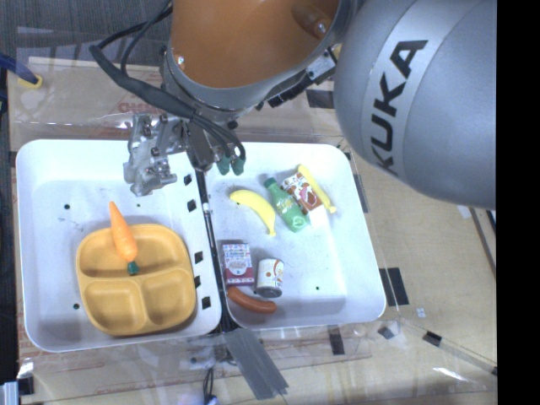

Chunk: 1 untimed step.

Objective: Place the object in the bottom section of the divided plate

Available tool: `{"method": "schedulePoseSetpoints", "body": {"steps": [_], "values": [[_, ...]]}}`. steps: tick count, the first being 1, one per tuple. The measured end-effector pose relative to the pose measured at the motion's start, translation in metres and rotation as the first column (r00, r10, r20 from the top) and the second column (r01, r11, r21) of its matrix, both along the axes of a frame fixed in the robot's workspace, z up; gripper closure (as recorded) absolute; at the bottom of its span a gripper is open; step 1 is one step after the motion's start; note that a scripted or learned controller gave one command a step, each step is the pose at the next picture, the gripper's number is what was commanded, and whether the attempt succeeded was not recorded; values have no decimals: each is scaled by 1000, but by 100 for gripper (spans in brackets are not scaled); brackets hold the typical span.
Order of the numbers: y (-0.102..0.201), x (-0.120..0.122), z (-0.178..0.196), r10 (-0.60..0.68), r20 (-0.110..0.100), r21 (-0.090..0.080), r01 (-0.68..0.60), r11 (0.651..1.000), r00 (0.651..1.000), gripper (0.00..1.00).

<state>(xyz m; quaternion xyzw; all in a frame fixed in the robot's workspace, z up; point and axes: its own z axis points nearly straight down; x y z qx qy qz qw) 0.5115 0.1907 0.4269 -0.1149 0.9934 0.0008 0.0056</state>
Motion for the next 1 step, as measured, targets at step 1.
{"method": "schedulePoseSetpoints", "body": {"steps": [1], "values": [[27,-3,-9,-154,-9,-3,154,988,988,100]]}}
